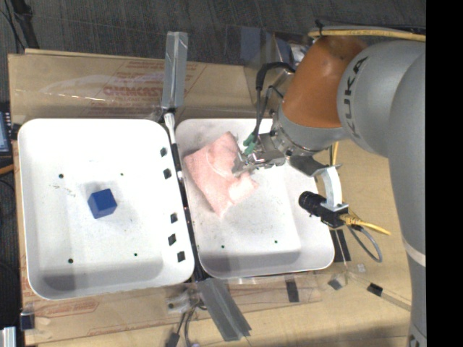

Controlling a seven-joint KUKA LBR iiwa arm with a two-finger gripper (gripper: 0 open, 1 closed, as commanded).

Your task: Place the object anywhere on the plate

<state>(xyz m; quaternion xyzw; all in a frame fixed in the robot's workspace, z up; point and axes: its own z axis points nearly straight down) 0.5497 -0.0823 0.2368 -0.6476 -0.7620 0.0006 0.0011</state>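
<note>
— Gripper (246,161) sits low over the pink plate (217,173) in the right bin (249,255); its fingertips are too blurred to read, grip unknown.

— Count?

— One blue cube (103,202), alone in the left bin (43,165), well apart from the plate. One plate, two bins, arm (347,85) cut off at the right.

A flat sheet of brown cardboard with faint red print (94,85) covers the bench under two shallow white plastic bins (43,266), which sit side by side. Beyond the far edge lies dark grey carpeted floor (217,6). A yellow cable (365,226) trails across the bench at right. The light is even and soft.
</note>
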